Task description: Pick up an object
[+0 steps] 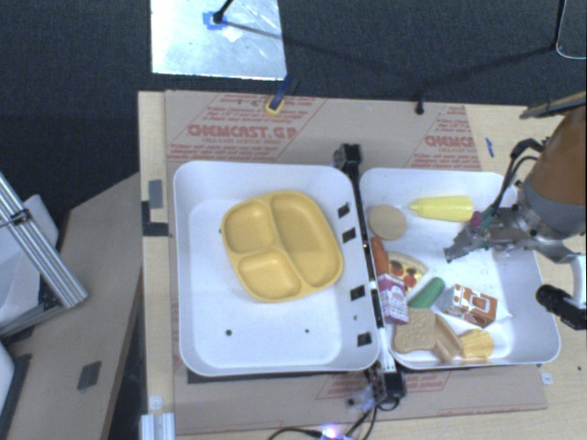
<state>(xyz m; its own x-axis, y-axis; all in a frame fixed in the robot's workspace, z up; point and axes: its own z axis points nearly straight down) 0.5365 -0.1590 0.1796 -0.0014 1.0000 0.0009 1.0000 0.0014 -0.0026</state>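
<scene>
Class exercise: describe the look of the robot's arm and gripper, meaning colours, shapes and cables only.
The arm is thick and rounded, with an orange band above a grey wrist section. Thin dark cables loop beside it. The gripper is dark grey metal, narrowing to slim fingers.

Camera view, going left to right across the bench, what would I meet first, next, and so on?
Left bin → yellow tray → right bin's tan disc → yellow bottle → end effector reaching in from the right.
</scene>
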